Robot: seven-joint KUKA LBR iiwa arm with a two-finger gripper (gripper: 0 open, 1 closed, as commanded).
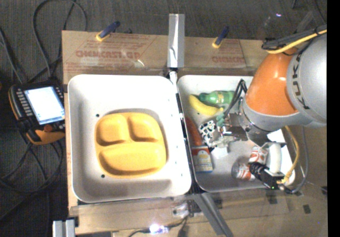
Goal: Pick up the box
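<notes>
A yellow three-compartment plastic tray lies mid-floor in the left white bin, while a yellow banana and green bottle sit near the right bin's far edge.

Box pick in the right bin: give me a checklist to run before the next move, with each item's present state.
1. Box located, at the right bin's left wall near the front: ok.
2. Gripper over the right bin: ok.
3. Gripper above the box: not ok; it sits behind and to the right of it.
4. Box between the fingers: not ok.
5. Room around the box: not ok; a red item lies close behind it.
6. Left bin's yellow tray out of the way: ok.
</notes>
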